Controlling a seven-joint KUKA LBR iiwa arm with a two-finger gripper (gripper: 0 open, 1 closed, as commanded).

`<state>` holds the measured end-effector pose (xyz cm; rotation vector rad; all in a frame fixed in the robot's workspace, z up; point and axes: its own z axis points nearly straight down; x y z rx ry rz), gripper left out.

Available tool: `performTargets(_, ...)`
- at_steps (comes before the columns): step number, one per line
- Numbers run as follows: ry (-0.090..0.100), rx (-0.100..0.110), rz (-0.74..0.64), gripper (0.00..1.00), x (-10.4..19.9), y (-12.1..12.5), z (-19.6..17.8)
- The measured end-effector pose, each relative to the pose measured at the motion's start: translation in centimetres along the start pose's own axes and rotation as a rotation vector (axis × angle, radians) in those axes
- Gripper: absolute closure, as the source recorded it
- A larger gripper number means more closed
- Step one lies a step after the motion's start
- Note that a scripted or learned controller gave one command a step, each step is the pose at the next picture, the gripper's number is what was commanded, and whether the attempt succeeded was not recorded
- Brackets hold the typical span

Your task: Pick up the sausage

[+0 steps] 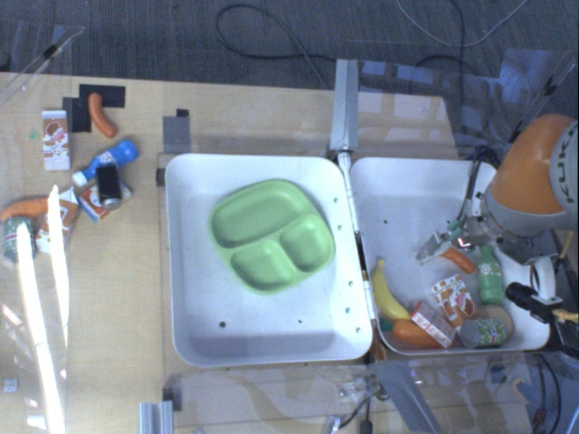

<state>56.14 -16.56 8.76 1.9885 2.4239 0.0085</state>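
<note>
- Presently, the small orange-red plastic sausage (459, 259) lies in the right shallow white bin (398, 206), toward its right side, just beside the green plastic bottle (489, 277) and above the printed snack packet (450, 298).
- Handling, judged: a light, stiff, smooth toy; likely to slip or roll, so best pinched across its short middle.
- Gripper (450, 240): jaws hang right over the sausage's upper end, apparently close to touching; whether they are spread or pressed together cannot be told here, and nothing is plainly held.
- Arm: grey body with orange band (536, 172) enters from the right, wrist angled down into the bin.
- Nearby: yellow plastic banana (386, 294), orange carrot-shaped toy (410, 334); green sectioned plate (271, 233) in the left white bin (194, 319).
</note>
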Motion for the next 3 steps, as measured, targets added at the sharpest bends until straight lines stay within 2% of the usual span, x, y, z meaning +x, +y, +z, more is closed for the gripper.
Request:
performTargets(1,-0.001,-0.007,-0.002,1.0,0.0,0.4,-1.0)
performTargets(2,0.001,0.003,-0.096,1.0,5.6,3.3,-9.0)
performTargets(3,0.0,0.005,-0.036,1.0,1.3,2.8,-13.4)
